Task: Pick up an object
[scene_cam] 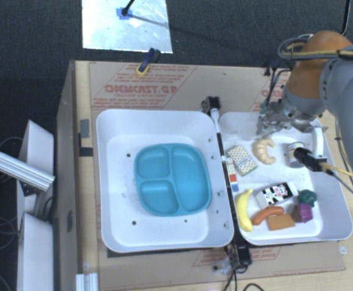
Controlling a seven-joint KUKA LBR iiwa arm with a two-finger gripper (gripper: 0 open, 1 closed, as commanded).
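Note:
My gripper (pixel 272 125) hangs over the back of the right bin (pixel 333 223), just above a pale croissant (pixel 264 151). To the croissant's left lies a patterned packet (pixel 241 159). Nearer the front are a yellow banana (pixel 244 209), a black-and-white box (pixel 277 193), a red-orange sausage (pixel 266 215), an orange block (pixel 280 222), a purple toy (pixel 302 212) and a dark green toy (pixel 308 196). I see nothing held in the gripper.
The left bin (pixel 115 223) holds a blue divided plate (pixel 172 179). A ridge (pixel 222 162) separates the two bins. The grey arm (pixel 339 83) comes in from the right over the right bin's back corner. Cardboard lies under both bins.

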